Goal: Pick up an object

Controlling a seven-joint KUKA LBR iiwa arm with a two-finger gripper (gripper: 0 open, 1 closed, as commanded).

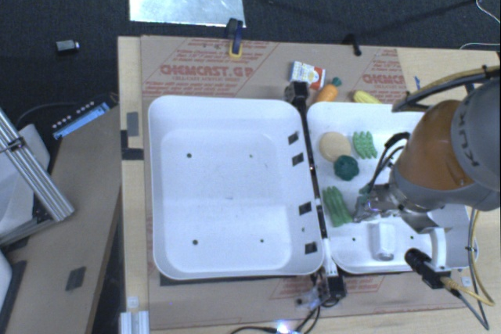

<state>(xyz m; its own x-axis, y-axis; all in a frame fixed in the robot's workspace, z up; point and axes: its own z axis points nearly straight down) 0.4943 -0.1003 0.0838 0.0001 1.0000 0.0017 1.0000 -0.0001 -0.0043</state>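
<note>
I reach in from the right over the right bin (407,266), my grey arm with its orange band (438,145) covering much of that bin's right half. My gripper (366,206) sits low over the bin's middle, near its left portion. I cannot tell from this angle whether it is open or shut, and nothing can be confirmed as held.

Objects for picking, all in the right bin: a tan rounded object (335,144) lies toward the far left part. Just right of it is a light green ridged object (364,145). Just below the tan one is a dark teal rounded object (346,167). A dark green ridged object (337,205) lies along the left wall, just beside my gripper on its left; contact between them cannot be judged. A small white piece (383,242) lies on the bin floor nearer the camera, below my gripper.

The left bin (227,188) adjoins the right one, with black clips along the shared divider (311,184).

Outside the bins, on the cardboard sheet (203,70) beyond the far rim: a small white and red carton (306,73), an orange carrot-shaped item (326,92) and a yellow item (364,98).
</note>
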